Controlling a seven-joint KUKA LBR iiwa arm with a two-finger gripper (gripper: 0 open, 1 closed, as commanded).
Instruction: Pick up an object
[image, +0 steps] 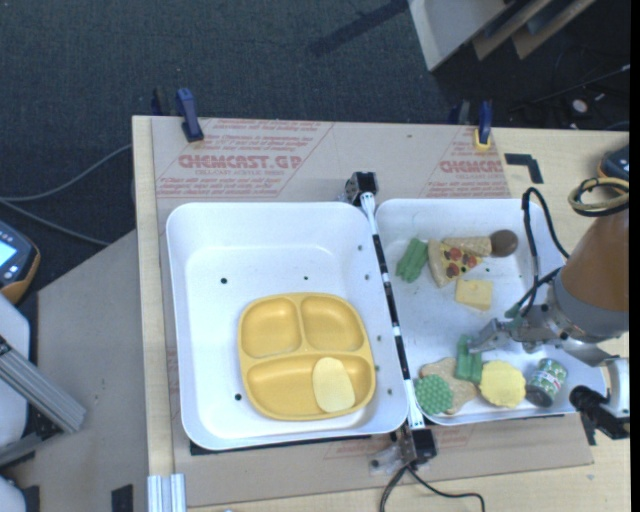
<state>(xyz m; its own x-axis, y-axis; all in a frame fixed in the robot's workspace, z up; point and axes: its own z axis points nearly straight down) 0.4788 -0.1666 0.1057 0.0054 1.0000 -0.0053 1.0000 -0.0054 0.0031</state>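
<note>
The right bin (425, 220) holds several toy foods: a green pod (411, 259), a pizza slice (457, 259), a yellow cheese square (475, 293), a brown ball (503, 241), a green block (468, 360), a tan cookie with a green disc (437, 392), a yellow round piece (502, 384) and a small can (546, 381). My gripper (487, 338) reaches in from the right, low over the bin. Its tip sits just above the green block and below the cheese square. Nothing visibly hangs from it.
The left bin (200, 250) holds a yellow divided plate (262, 330) with a pale yellow oval (333, 384) in its near compartment. Black cables (540, 215) run along the right bin's far right side. Blue clamps (187, 113) stand at the board's back edge.
</note>
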